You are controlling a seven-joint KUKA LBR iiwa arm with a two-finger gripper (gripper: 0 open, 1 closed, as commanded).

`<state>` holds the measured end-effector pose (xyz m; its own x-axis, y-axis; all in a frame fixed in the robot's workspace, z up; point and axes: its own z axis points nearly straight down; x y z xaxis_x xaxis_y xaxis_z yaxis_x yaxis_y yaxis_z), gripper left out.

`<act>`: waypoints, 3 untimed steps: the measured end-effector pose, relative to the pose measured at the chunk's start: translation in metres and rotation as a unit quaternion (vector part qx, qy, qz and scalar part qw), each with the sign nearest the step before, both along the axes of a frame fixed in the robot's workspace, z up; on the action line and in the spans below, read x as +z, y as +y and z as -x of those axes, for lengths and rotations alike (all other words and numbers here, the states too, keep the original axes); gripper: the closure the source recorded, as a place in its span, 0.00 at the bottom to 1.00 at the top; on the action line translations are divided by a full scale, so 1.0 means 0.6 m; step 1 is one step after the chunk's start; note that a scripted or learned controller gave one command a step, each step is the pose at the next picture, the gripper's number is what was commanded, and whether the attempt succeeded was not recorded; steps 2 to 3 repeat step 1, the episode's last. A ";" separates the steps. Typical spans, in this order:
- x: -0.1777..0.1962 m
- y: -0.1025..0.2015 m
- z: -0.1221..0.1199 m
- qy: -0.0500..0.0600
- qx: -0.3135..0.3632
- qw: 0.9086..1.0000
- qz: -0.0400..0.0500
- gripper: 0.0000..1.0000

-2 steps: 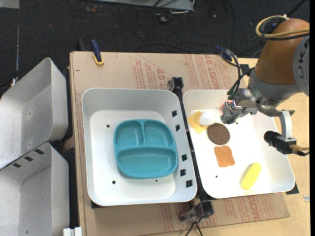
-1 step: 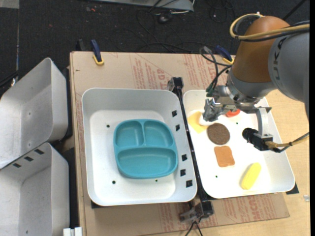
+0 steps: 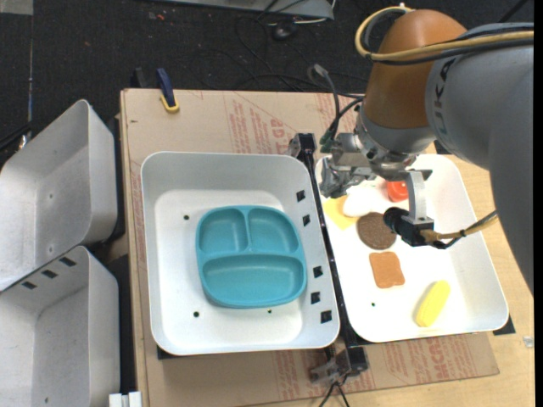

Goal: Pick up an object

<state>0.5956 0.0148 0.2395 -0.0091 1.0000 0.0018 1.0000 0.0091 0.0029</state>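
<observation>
- Camera view: the grey arm with the orange band reaches in from the right and hangs over the far left part of the right-hand shallow white bin [image 3: 475, 312].
- The gripper [image 3: 361, 176] sits under the wrist, near the bin's far left corner. Its fingers are hidden among the wrist hardware; cannot tell how far apart they stand or whether they hold anything.
- Candidate objects lie just toward the camera from the gripper: a white and yellow fried-egg piece [image 3: 352, 203], a round brown patty [image 3: 375, 230], a small red piece [image 3: 397, 189], partly hidden.
- Farther toward the camera: an orange-brown toast-like square [image 3: 386, 270] and a yellow oblong piece [image 3: 432, 303], long axis slanted.
- Judgement: the egg piece is nearest; a short drop suffices.
- The left-hand white bin [image 3: 161, 227] holds a teal divided plastic tray [image 3: 251, 255], well apart from the gripper.
</observation>
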 end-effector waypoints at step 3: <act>-0.022 0.090 -0.014 0.001 0.000 1.000 0.000 1.00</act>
